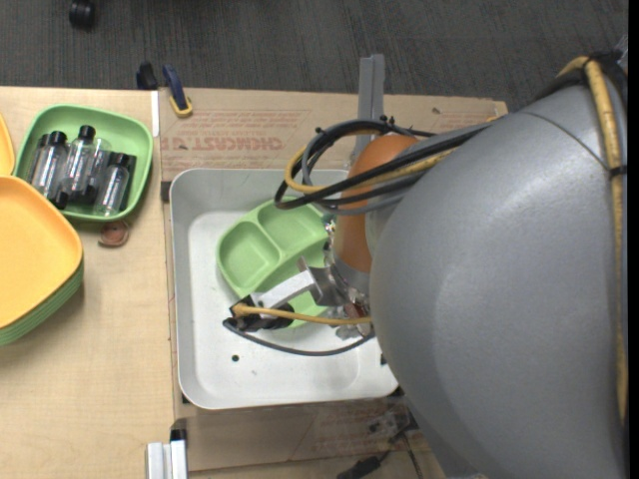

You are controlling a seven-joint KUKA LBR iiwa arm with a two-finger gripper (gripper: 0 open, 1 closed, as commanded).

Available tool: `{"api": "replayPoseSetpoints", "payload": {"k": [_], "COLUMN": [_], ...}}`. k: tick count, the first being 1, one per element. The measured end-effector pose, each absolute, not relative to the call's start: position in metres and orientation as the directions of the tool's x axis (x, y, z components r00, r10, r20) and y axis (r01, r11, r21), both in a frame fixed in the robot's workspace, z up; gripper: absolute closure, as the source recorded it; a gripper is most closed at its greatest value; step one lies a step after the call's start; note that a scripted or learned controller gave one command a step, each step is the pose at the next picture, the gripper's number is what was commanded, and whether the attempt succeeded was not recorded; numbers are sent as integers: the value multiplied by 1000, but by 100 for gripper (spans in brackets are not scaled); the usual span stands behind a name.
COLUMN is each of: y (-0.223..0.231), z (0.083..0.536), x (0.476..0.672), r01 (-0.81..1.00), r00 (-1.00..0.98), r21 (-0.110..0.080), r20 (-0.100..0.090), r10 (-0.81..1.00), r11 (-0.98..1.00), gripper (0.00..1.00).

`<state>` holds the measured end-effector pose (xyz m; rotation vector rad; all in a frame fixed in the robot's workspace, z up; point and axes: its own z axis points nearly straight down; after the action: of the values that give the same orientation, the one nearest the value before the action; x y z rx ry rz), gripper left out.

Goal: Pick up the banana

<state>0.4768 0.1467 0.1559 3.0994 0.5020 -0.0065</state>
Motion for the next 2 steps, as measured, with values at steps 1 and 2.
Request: {"api": "replayPoseSetpoints", "payload": {"k": [1,2], "y": [160,175], "z": [114,94], "x": [476,505], "r01": [433,233], "r00": [902,972], "r21": [-1,0], "r20": [-9,-2], "r10": [433,233], "r11": [-902,-972], "gripper": [100,100]}}
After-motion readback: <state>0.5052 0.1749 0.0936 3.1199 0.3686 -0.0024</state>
